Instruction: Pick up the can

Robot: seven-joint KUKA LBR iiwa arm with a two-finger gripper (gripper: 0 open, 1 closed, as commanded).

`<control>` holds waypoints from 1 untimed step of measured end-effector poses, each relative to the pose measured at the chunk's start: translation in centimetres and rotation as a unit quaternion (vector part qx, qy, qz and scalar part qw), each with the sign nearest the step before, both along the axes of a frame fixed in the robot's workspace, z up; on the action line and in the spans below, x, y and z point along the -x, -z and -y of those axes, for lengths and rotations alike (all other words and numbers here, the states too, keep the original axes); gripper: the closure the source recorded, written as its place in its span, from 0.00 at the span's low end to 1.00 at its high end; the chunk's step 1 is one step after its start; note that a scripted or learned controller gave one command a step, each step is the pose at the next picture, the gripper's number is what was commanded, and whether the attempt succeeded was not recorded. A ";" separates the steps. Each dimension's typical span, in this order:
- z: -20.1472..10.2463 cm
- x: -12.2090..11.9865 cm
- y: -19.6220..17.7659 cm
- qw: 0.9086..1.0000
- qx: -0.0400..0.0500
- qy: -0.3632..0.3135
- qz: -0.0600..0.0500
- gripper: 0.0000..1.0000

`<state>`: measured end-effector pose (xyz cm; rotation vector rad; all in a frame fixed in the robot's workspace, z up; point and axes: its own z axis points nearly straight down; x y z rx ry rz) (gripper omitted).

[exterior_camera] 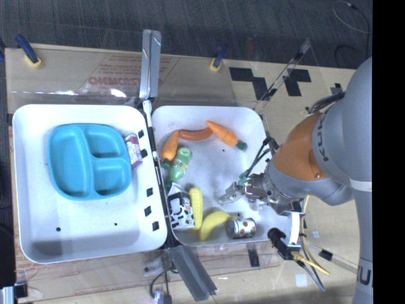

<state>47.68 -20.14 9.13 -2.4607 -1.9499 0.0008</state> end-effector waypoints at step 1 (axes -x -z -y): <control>0.2 0.0 0.0 1.000 0.001 0.015 0.001 0.00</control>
